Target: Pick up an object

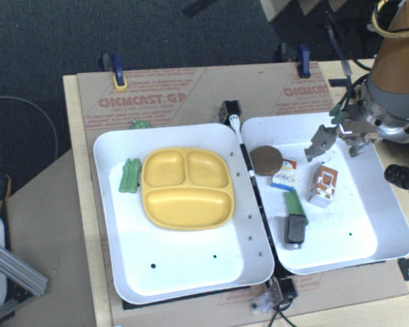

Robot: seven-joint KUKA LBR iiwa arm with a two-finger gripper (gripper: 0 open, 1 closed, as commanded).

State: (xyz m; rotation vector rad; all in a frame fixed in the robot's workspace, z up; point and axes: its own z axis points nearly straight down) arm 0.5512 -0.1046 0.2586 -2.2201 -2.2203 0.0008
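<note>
Gripper (339, 140), fingers spread and empty, above right bin (382, 240), orange-white carton (324, 185) just below.

One fixed camera looks down at a slant from above, taking in both white bins (108, 203) whole.

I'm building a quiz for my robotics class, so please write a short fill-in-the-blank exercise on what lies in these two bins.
1. The yellow divided plate lies in the ____ bin.
2. Beside the plate, at its left, lies a ____ bundle of beans.
3. The brown disc lies in the ____ bin.
4. The gripper hovers above the ____ bin.

Missing words: left; green; right; right
</note>
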